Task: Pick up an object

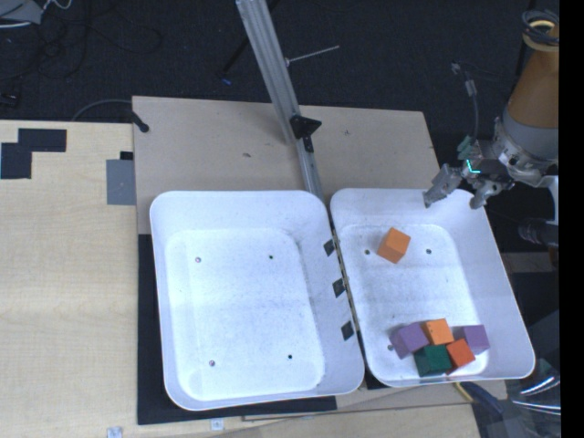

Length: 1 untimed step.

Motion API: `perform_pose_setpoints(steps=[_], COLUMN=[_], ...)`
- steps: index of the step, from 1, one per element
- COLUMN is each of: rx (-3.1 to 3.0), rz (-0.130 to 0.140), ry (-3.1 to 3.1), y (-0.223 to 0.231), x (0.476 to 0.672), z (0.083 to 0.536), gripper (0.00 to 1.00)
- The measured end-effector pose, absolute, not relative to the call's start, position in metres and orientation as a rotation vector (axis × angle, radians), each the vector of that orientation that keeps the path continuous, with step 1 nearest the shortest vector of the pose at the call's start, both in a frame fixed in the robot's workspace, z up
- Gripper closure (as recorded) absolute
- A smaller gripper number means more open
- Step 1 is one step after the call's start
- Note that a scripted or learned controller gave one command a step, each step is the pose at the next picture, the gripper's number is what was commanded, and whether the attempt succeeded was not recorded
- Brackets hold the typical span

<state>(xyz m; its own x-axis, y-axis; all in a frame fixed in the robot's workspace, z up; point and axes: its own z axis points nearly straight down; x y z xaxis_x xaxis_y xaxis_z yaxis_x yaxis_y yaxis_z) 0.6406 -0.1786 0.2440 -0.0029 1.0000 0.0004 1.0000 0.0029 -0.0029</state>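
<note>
In the near right corner of the right bin [511,272] sits a tight cluster of blocks. A green block [432,361] lies nearest, with an orange-red block [461,353] touching its right side. Just behind them are a purple block [409,338] on the left, an orange block [438,330] in the middle and a second purple block [474,338] on the right, all pressed against one another.

Farther back, well apart from the cluster, a lone orange cube [394,245] rests on the bin floor, toward the far edge and a little left of the bin's middle, turned at an angle to the bin walls.

The left bin [169,245] lies beside the right one, their inner edges touching, with small black clips along the seam.

Above the far right corner of the right bin hangs the gripper [461,190], its two fingers spread apart and released, with nothing between them. It is up off the bin floor, well apart from the orange cube and the cluster. The arm [534,89] rises behind it at the right.

Beyond the bins, a metal rail [274,71] slants across the far edge of the bench.
</note>
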Motion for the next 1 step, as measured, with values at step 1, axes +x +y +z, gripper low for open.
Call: perform_pose_setpoints(steps=[1], rx=[-2.219], rz=[0.003], ry=[-2.222], y=[-0.1408], x=[0.6483], z=[0.0880], gripper=[0.00])
